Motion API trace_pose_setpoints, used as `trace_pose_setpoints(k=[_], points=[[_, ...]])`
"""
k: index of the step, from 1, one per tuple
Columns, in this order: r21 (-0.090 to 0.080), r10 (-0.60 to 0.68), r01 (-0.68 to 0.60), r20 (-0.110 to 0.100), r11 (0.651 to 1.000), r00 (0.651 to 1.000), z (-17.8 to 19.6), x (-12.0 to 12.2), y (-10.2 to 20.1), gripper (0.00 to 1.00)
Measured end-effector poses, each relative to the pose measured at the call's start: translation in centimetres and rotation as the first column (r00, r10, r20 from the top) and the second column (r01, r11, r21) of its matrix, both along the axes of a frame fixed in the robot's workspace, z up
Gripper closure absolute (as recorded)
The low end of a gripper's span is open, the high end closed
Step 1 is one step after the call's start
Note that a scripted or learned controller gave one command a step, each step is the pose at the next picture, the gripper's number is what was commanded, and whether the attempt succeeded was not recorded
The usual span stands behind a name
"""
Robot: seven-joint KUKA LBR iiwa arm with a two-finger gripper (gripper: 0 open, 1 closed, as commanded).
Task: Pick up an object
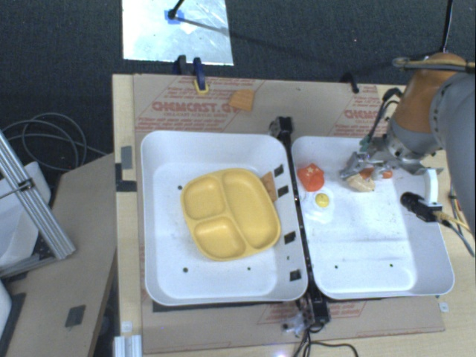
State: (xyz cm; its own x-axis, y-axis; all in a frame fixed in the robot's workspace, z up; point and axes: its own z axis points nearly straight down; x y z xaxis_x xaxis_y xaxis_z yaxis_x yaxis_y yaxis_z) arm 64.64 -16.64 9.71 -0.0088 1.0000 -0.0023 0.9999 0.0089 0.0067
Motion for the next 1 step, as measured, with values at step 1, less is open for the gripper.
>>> trace_pose_setpoints(k=[1], points=[[0.004, -0.002, 0.002, -0.004, 1.000, 1.000, 7.18, -3.77, 5.43, 1.00]])
